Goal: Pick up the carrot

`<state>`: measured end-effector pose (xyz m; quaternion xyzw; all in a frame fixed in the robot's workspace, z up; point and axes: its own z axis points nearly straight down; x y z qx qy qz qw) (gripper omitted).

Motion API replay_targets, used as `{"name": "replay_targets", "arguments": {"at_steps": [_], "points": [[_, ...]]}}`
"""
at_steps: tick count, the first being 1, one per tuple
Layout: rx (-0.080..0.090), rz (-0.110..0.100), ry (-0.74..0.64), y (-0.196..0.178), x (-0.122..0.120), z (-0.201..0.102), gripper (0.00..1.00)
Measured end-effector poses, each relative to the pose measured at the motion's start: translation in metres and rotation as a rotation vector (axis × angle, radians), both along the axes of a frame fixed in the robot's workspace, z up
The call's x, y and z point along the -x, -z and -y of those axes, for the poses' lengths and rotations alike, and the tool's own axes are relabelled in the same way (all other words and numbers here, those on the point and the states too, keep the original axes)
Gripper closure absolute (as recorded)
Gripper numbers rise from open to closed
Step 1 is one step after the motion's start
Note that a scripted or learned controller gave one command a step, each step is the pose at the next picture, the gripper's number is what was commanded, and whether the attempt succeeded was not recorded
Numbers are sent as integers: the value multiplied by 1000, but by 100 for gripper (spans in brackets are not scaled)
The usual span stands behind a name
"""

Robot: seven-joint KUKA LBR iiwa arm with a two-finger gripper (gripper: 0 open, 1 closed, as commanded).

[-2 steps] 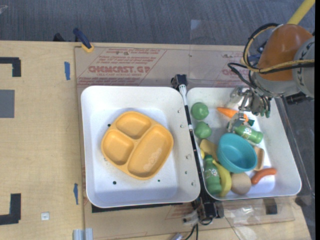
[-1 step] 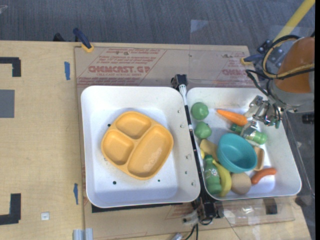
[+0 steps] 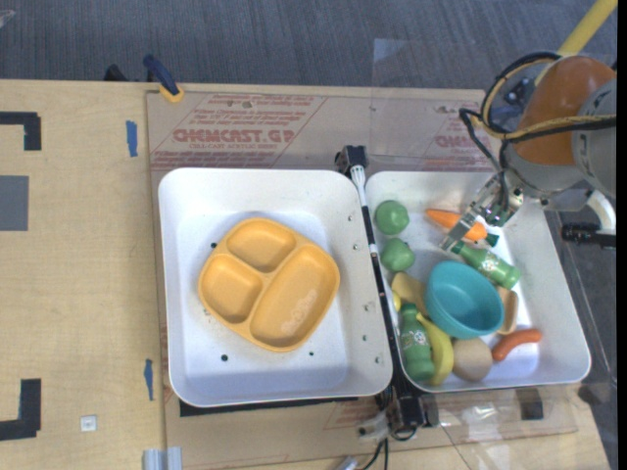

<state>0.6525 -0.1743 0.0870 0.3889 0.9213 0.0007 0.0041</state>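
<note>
Two white bins side by side on the surface point(image 3: 78, 292), seen from the overhead camera. Down at the far end of the right bin point(image 3: 558, 292), the pincer point(image 3: 477, 225), fingers set right at the thick end of the carrot point(image 3: 449, 219). Pinching it or merely touching: cannot tell, too small and too cluttered with metal to read the gap. Carrot lying flat, tapering away from the pincer toward the divider between the bins, likely why the approach comes at the fat end. Just past the carrot's tip, a green ball point(image 3: 391, 216), with a second green ball point(image 3: 397, 256) below it. Immediately beneath the pincer, a green bottle point(image 3: 487, 264), close enough to get nudged. Further toward the near rim, a teal bowl point(image 3: 464, 300), a banana point(image 3: 439, 346) and a red-orange sausage-like piece point(image 3: 516, 342). Well off across the divider, a yellow divided plate point(image 3: 269, 282) alone in the left bin point(image 3: 186, 223). Lift not yet made, judging by the carrot flat on the floor.
</note>
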Motion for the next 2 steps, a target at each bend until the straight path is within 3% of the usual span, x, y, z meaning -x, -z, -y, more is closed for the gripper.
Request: {"name": "replay_targets", "arguments": {"at_steps": [1, 2], "points": [[7, 12, -3, -14, -4, 2, 100], [-3, 1, 43, -57, -9, -79, 100]]}}
